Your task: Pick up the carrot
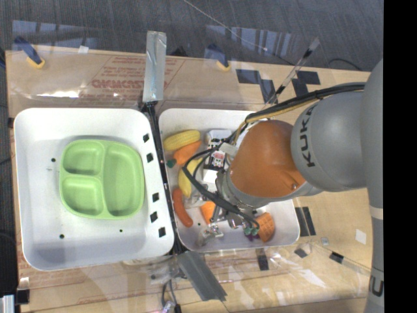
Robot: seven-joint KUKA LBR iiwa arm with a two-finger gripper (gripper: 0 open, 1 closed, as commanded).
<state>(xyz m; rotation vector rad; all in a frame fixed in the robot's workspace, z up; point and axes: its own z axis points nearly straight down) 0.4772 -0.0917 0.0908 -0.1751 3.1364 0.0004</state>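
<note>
Over right bin [195, 119] | arm [326, 142] reaches down from right | tool [221, 223] near carrot [182, 207] | grip state unclear

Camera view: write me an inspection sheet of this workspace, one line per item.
Surface: cardboard-covered bench bearing two white bins, left bin and right bin.
Job's things: a carrot lies along the right bin's left wall; another orange carrot-like piece sits below the corn.
Clutter: green divided plate in the left bin; banana and an orange piece in the right bin.
Grippers: gripper low in the right bin, largely hidden by the wrist; state unclear.
Cables: black cables run along the arm.
Surroundings: dark floor beyond the bench.
</note>
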